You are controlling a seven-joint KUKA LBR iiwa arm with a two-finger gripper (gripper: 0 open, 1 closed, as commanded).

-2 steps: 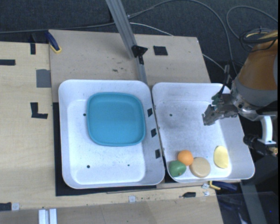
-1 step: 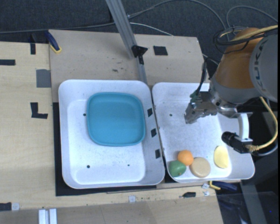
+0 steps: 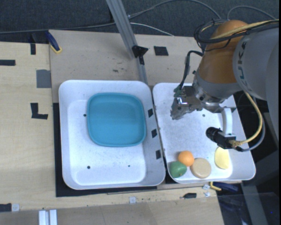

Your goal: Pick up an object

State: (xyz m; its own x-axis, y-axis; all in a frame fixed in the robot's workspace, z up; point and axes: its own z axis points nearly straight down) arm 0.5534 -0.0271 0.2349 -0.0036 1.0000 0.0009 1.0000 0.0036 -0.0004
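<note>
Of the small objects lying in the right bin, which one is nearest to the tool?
The orange ball. It lies closest below the tool, at the upper left of the cluster; the green one, the tan disc and the yellow piece lie farther.

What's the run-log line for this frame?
gripper: over right bin, upper left part | grasp: none seen | objects at bin's near edge: green ball, orange ball, tan disc, yellow piece | left bin: blue plate

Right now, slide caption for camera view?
Gripper hovers over right bin; four objects clustered at its near edge.
</note>
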